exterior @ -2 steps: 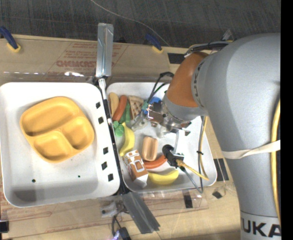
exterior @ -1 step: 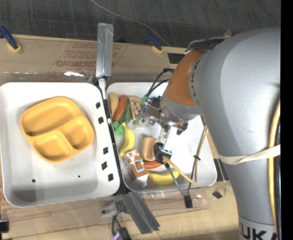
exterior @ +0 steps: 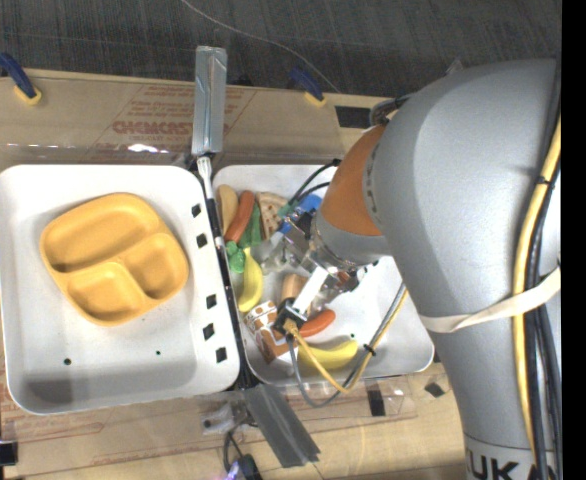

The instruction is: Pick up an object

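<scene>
The objects to pick from lie heaped in the right bin (exterior: 413, 343): a small red-orange piece (exterior: 318, 323) just below the end effector (exterior: 295, 313), a banana (exterior: 328, 353) under that near the front wall, a second yellow piece (exterior: 251, 286) and a green one (exterior: 236, 258) along the divider, and a carrot-like orange stick (exterior: 241, 216) toward the back. The end effector sits low among them, close to the red-orange piece, but whether it is spread or pressed together I cannot tell, and nothing is plainly seen between its tips. The arm (exterior: 453, 198) covers much of this bin. The left bin (exterior: 13, 298) holds a yellow divided tray (exterior: 113, 256), well apart from the action.

The likely risk is the crowding: closely packed toys could be nudged aside or wedged, so a closing grip may slip off a rounded piece. The loose cable (exterior: 318, 373) near the banana might also snag.
</scene>
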You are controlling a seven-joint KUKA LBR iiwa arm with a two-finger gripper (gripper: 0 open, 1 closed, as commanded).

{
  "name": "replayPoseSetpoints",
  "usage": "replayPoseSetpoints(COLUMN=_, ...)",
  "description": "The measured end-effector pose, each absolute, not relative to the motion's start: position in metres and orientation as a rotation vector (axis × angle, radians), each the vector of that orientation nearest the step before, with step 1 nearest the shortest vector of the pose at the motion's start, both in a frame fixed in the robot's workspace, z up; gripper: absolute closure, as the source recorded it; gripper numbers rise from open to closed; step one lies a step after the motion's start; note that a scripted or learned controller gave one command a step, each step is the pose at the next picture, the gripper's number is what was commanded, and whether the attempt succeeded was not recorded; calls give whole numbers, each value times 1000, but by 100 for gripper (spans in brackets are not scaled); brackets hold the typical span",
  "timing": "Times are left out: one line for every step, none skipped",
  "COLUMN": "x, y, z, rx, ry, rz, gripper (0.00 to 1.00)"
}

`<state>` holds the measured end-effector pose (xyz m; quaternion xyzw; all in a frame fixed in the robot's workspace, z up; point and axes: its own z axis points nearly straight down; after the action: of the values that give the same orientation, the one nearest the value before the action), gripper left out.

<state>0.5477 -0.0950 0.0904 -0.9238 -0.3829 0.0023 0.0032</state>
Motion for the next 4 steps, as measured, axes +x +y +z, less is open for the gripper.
replayPoseSetpoints(x=537, y=-123, z=91, rx=-3094, ry=-522, rz=5, gripper=0)
replayPoseSetpoints(x=529, y=-103, z=146, rx=-3113, ry=-393, rz=3, gripper=0)
replayPoseSetpoints(x=551, y=-89, z=90, rx=-3117, ry=-354, rz=9, gripper=0)
replayPoseSetpoints(x=549, y=-87, z=98, rx=-3111, ry=-367, rz=21, gripper=100)
